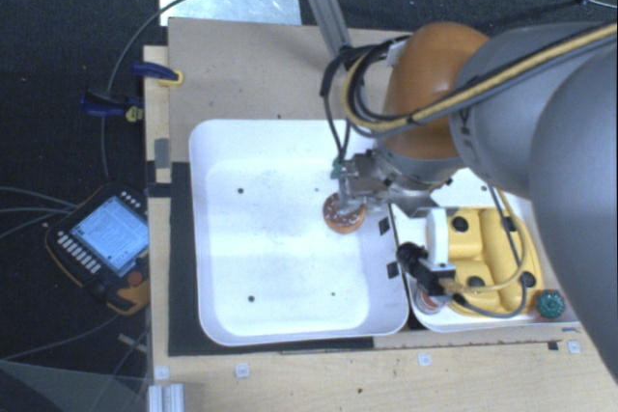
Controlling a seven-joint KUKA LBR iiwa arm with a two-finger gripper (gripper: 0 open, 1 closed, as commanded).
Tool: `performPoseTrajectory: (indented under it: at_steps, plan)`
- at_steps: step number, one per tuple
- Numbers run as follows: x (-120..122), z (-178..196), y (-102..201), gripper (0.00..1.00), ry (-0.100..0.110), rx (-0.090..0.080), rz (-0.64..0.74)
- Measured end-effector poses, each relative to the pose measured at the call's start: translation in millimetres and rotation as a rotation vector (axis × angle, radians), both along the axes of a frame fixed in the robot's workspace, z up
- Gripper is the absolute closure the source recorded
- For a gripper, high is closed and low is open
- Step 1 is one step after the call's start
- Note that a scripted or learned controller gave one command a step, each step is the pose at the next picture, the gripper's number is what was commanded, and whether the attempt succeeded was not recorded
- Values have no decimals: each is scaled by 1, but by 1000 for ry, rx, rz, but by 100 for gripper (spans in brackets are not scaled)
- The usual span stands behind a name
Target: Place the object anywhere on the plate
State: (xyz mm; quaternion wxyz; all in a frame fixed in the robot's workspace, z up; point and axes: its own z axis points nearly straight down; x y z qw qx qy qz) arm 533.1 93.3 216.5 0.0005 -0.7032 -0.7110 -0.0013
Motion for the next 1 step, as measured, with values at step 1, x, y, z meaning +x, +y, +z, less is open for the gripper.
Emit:
performPoseTrajectory:
  at_steps: [1]
  plan:
    - [9, -1, 61, 100, -1, 0, 1]
